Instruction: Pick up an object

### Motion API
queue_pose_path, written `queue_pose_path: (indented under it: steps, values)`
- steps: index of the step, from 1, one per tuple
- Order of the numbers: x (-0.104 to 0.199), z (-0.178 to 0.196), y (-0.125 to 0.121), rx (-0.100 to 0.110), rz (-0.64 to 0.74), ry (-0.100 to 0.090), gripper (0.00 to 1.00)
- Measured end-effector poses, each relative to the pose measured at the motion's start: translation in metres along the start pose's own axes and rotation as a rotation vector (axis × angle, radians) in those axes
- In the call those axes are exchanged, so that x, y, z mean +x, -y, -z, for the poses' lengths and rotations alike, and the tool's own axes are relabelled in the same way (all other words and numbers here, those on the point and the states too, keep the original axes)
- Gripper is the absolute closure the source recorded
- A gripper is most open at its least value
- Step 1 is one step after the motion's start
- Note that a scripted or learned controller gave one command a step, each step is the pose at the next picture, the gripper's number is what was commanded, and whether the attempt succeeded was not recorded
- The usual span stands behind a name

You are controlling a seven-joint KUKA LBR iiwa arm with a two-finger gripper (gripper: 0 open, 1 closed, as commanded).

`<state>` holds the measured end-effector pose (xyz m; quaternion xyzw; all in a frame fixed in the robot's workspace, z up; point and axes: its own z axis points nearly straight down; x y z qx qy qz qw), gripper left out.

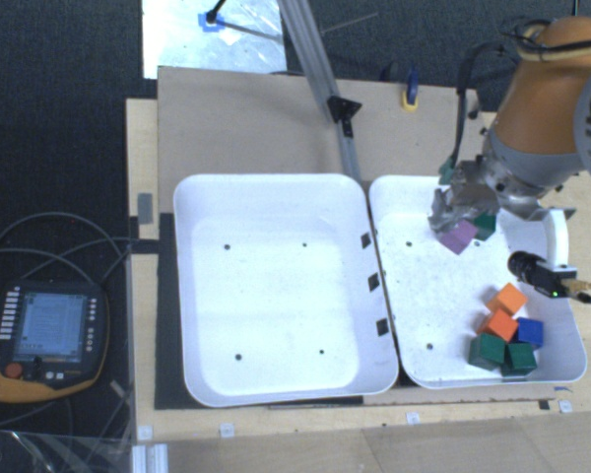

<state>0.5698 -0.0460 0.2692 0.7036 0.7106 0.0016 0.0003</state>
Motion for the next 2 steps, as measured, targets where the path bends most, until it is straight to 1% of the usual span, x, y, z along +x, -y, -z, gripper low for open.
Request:
queue_pose_path:
  steps: [1,2]
  values:
    - [0.055,-0.008,0.019,0.002,0.001,-0.001,1.00]
    - [0.108,-0.008,0.022,0.001,0.001,-0.001,1.00]
